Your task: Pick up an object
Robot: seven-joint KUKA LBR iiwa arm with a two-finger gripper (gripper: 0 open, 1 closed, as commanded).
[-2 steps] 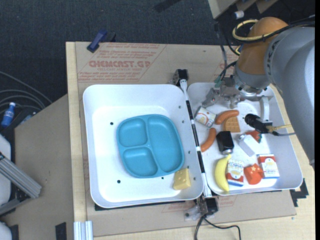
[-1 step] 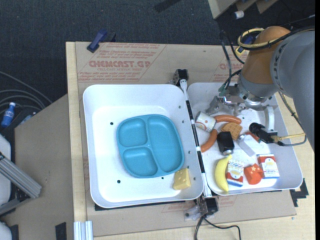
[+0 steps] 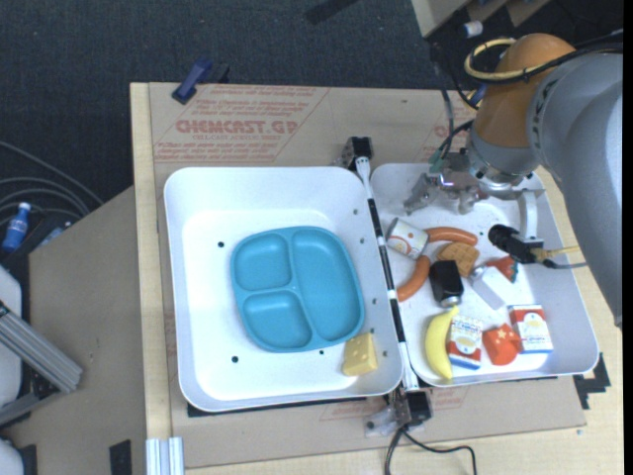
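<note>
My gripper (image 3: 447, 192) hangs over the far end of the right bin (image 3: 577, 336), below the grey arm with its orange band (image 3: 509, 102). Just in front of it lie a small white carton (image 3: 405, 237) and two sausages: one (image 3: 451, 236) lies across the bin, the other (image 3: 412, 278) slants along the left wall. Nearer the front are a brown cookie-like piece (image 3: 462, 255), a black block (image 3: 445, 281), a banana (image 3: 437, 345), a small juice carton (image 3: 465, 340), a red fruit-like piece (image 3: 501, 344) and a red and white box (image 3: 533, 329).
The left bin (image 3: 198, 206) holds a blue divided plate (image 3: 296, 287) and a yellow cheese wedge (image 3: 361, 355) at its front right corner. A black clip (image 3: 358, 150) sits where the bins meet at the back. Cables trail behind the arm.
</note>
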